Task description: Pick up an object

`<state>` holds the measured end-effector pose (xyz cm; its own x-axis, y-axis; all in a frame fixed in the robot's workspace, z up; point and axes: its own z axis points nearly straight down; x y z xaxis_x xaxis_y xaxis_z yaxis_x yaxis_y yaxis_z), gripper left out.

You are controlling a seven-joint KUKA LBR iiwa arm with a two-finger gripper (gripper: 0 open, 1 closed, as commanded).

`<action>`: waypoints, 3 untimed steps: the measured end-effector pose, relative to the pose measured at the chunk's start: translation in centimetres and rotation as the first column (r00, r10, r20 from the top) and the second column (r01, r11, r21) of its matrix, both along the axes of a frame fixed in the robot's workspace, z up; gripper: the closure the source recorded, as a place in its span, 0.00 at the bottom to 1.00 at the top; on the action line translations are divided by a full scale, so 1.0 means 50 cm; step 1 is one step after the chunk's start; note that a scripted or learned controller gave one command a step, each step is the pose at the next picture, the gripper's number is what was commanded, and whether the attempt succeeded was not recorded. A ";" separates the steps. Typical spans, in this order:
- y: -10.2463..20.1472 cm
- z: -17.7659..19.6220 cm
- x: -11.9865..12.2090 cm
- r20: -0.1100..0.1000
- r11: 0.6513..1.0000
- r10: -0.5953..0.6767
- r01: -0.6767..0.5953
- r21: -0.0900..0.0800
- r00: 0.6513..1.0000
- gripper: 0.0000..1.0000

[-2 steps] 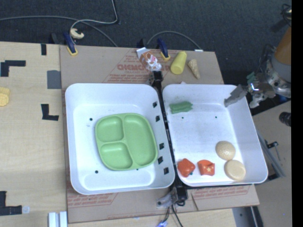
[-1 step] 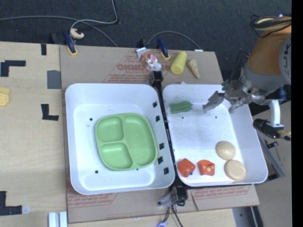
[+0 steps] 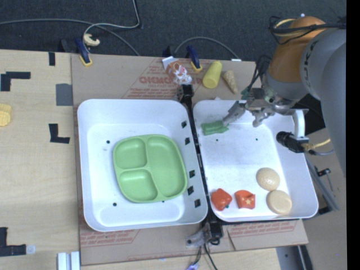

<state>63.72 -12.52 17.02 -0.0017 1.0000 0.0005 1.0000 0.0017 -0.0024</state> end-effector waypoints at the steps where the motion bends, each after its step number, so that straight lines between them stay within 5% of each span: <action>1: 0.003 -0.021 -0.104 0.000 1.000 -0.001 0.001 -0.001 1.000 0.00; 2: -0.200 -0.027 -0.007 0.002 1.000 -0.002 0.002 -0.003 1.000 0.00; 3: -0.188 -0.136 -0.302 -0.002 1.000 -0.003 0.003 0.001 1.000 0.00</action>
